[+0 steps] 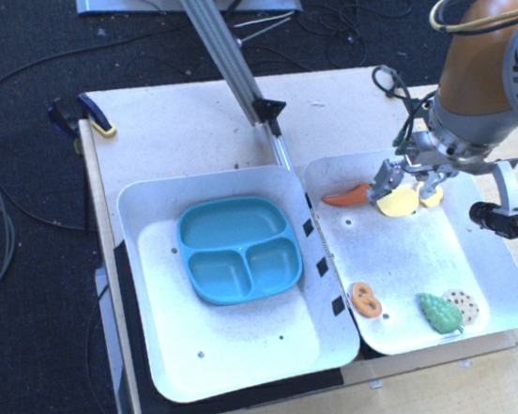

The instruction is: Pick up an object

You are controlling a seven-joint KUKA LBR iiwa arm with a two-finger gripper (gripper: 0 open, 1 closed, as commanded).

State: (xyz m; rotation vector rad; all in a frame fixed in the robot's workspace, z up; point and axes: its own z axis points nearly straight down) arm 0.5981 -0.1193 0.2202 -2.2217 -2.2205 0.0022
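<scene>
**Arm closes in on yellow toy**

The grey two-finger gripper (405, 182) hovers over a pale yellow plastic fruit-like piece (398, 202) lying just beside an orange toy carrot (346, 197); the fingers' state cannot be told. A clean lift likely means centring on the yellow piece, away from the carrot.

Blue divided tray (241, 248) in the left bin (165, 356) (three compartments), black cables (15, 82) on dark floor, wooden bench (173, 127)

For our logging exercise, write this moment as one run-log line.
arm: over right bin | gripper: at yellow object, beside carrot | grasp: unclear | left bin: blue divided plate
</scene>
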